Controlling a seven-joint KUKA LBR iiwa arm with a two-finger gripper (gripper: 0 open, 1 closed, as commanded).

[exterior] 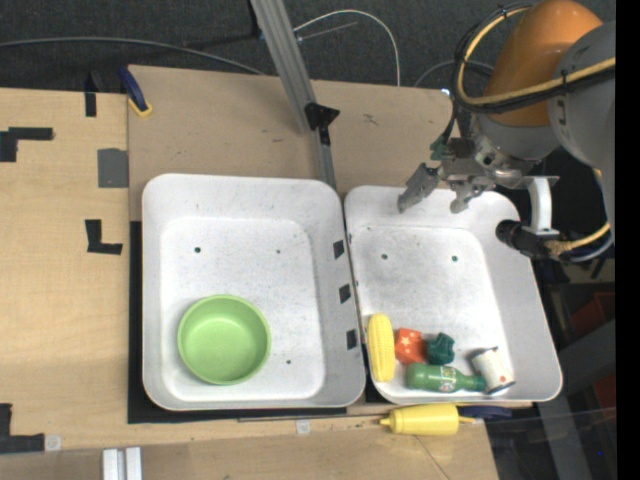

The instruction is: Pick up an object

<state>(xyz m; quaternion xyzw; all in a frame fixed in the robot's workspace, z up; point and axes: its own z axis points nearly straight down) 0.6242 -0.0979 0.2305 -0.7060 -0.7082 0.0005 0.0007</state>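
Nearest, a yellow plastic mustard-style squeeze bottle (424, 420) lies on its side on the bench, just outside the front rim of the right shallow white bin (520, 268). Inside that bin, along the front wall: a yellow corn cob toy (380, 347) at the left, touching an orange-red lumpy toy (407, 344), then a small dark green chunky toy (440, 347), a green bottle lying flat (441, 377) below them, and a small white cup with a red mark (492, 367) at the right end. Left shallow white bin (240, 203) holds a light green round plastic bowl (224, 339), upright, in its front left corner. Farther back, the grey two-finger gripper (437, 200) hangs over the right bin's rear rim, fingers spread apart, nothing between them, well apart from the toy cluster. Orange band and grey arm sit behind it at far right.
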